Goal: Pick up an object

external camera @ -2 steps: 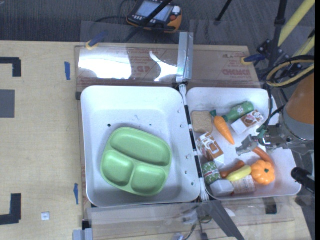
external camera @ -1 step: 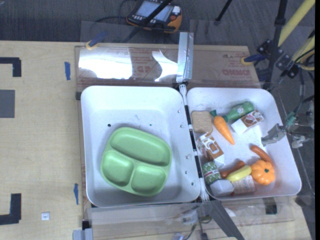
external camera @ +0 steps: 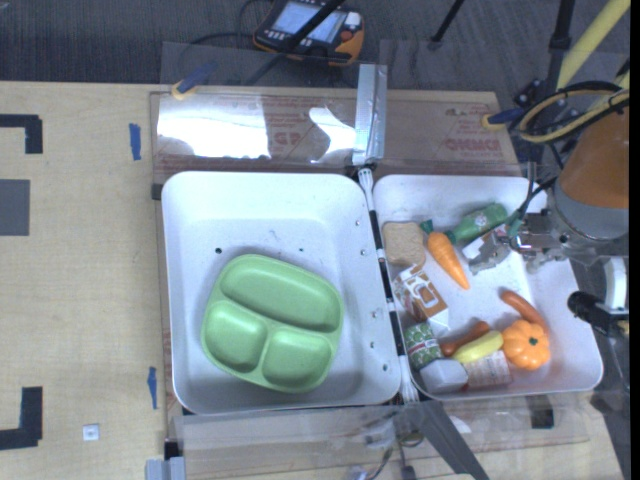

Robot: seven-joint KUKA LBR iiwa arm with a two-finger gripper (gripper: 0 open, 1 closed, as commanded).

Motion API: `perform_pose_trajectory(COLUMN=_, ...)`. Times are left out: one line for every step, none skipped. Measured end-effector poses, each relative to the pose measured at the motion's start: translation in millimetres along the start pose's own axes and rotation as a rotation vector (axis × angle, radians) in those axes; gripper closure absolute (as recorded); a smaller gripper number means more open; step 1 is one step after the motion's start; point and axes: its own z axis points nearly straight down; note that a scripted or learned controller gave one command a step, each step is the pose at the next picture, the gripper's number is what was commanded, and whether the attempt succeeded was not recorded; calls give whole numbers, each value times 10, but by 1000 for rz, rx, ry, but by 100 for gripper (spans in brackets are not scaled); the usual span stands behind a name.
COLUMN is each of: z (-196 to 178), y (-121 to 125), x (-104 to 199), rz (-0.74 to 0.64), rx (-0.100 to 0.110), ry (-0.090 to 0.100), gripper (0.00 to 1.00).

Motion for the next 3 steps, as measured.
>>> perform_pose_trajectory(z=579, y=264, x=464, rz=-282, rx=-1, ry=1, gripper=0)
perform_pose_trajectory(z=464, y=285, x=462, rz=-280, rx=-8, ry=-1, gripper=100)
perform_pose_trajectory(z=-295, y=963, x=1224, rz=-244, rx=42, ry=6, gripper=100)
